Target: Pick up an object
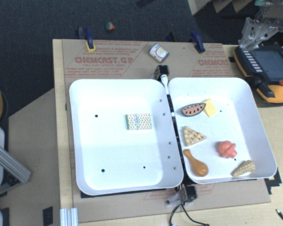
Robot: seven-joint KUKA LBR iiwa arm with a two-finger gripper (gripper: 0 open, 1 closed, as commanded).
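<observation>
The right bin (254,102) holds several toy foods: a watermelon slice (193,109), a yellow block (210,108), a waffle-patterned wedge (193,136), a pink-red lump (227,149), a brown drumstick (196,163) and a tan cone (243,168). A green-and-blue patterned pad (138,121) lies alone in the left bin (85,140). My gripper (254,32) hangs at the top right, beyond the right bin's far corner and well away from every object. Nothing shows between its fingers.
A small white box (158,52) sits on the brown board behind the bins. A black-and-yellow handheld pendant (269,69) lies right of the right bin. Blue clamps (89,37) hold the board's far edge. A small ball (110,26) rests on the dark floor.
</observation>
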